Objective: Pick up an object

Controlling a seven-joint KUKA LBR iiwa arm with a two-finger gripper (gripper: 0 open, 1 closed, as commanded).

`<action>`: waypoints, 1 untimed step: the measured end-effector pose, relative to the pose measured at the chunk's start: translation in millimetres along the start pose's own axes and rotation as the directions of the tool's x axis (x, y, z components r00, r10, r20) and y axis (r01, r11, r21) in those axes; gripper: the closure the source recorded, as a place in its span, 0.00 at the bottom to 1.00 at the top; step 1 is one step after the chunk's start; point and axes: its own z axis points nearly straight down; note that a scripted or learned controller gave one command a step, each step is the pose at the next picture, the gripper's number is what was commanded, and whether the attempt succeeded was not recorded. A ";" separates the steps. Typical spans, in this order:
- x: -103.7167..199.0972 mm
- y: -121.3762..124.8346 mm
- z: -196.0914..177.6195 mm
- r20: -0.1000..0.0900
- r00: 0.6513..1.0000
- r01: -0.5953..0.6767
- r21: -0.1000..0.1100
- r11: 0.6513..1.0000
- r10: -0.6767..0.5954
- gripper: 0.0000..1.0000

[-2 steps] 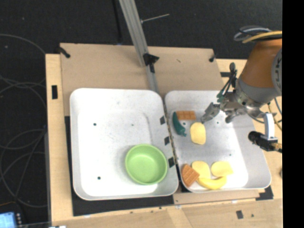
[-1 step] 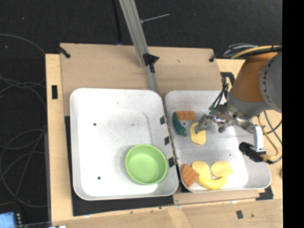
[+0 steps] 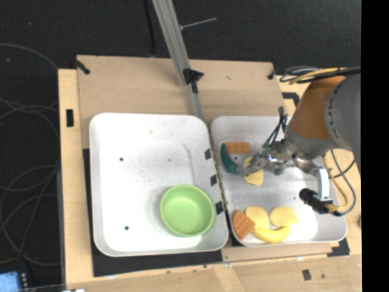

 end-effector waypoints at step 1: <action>-0.2 1.4 -12.6 -0.002 1.000 -0.003 -0.006 1.000 0.003 1.00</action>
